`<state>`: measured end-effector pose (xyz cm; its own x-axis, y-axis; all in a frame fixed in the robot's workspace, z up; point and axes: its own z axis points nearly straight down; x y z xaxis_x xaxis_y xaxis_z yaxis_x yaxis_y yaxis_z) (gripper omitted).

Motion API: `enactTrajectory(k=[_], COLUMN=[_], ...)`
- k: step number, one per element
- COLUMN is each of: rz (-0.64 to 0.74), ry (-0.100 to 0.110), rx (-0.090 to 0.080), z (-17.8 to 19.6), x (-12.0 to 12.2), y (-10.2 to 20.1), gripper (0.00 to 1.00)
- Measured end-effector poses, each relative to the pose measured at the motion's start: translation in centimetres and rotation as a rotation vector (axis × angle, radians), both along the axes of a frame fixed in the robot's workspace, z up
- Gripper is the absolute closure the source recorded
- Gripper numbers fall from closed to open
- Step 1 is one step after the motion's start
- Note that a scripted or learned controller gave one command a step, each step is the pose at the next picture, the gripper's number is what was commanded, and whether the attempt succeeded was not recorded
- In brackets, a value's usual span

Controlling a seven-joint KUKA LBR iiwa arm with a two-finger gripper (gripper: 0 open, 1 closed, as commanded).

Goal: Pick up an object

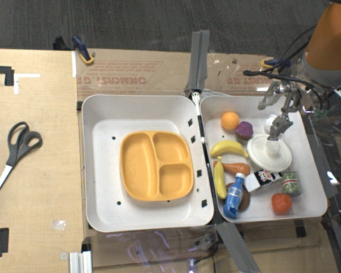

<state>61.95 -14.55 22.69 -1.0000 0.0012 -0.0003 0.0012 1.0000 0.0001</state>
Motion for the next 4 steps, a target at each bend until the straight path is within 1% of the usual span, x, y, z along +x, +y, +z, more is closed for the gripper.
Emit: enactTrajectory(k=[1,2,3,4], rz=[-0.072,-0.118,-0.099,-0.236], ry=[0.000,-0.007,0.000,0.000], rx=[0.000,-0.002,0.000,0.000], z=[-9.0,-10.9,-13.6,-13.6], x=[1.1,2.2,-2.3,-11.8], y=[3.3,4.1,4.9,3.3], gripper=[0.00,0.00,0.00,0.00])
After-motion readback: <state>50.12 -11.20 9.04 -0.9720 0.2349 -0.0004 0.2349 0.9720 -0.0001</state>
